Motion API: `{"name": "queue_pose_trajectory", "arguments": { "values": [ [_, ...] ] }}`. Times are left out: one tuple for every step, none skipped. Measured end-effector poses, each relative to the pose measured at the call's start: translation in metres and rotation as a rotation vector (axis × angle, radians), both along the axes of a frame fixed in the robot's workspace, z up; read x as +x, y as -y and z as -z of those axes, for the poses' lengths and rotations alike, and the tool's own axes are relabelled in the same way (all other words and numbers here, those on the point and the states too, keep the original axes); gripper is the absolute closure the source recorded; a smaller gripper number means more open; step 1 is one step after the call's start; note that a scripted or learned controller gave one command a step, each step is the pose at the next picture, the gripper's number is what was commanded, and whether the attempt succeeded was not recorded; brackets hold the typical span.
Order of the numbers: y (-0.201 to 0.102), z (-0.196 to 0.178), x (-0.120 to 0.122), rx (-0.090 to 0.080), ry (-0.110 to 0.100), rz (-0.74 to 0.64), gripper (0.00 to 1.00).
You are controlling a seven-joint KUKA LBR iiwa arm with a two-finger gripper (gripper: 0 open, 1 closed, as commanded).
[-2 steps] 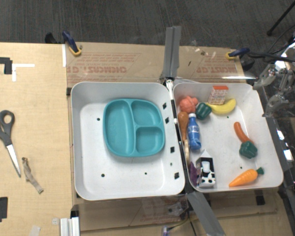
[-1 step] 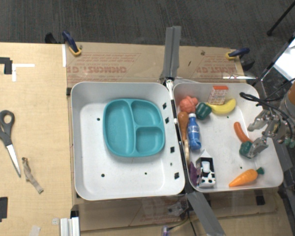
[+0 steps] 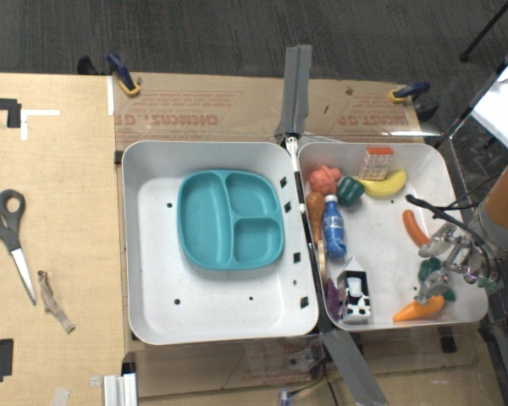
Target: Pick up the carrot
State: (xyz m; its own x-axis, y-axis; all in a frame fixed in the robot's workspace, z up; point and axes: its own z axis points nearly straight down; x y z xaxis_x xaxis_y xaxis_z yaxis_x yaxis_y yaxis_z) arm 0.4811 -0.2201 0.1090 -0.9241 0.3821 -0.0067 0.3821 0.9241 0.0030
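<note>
The carrot (image 3: 419,309), orange with a green top, lies flat in the front right corner of the right bin (image 3: 381,252). My gripper (image 3: 427,281) reaches in from the right, just above the carrot's right half. It is open, with nothing seen between its fingers. The lower fingertip is close to the carrot, and I cannot tell whether it touches.
The right bin also holds an orange sausage (image 3: 415,227), a banana (image 3: 385,184), a blue bottle (image 3: 334,231), a black-and-white carton (image 3: 354,299) and other toys at the back left. A teal divided plate (image 3: 231,218) sits in the left bin. Scissors (image 3: 8,235) lie far left.
</note>
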Motion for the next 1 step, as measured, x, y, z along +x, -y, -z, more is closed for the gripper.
{"name": "queue_pose_trajectory", "arguments": {
  "values": [
    [0.0012, 0.0163, 0.0088, 0.0, -0.004, 0.286, 0.0]
  ]
}}
